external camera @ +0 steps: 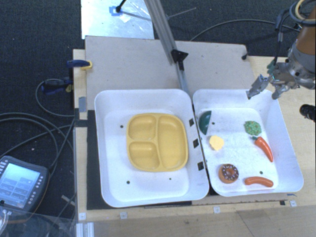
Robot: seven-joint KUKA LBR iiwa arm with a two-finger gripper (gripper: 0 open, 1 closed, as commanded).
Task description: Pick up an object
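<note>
The right bin (284,132) holds several toy foods: a dark green piece (205,121) at its left wall, a yellow chunk (216,142), a green broccoli (253,128), an orange carrot (264,148), a chocolate donut (228,173) and a red sausage (258,181). My gripper (266,87) hangs above the far right corner of that bin. Its two fingers are spread apart with nothing between them. It is well clear of every food item.
The left bin (111,181) carries a yellow divided plate (157,141). A metal pole (163,23) slants across the back of the bench. Cables and a teach pendant (19,181) lie on the floor at left.
</note>
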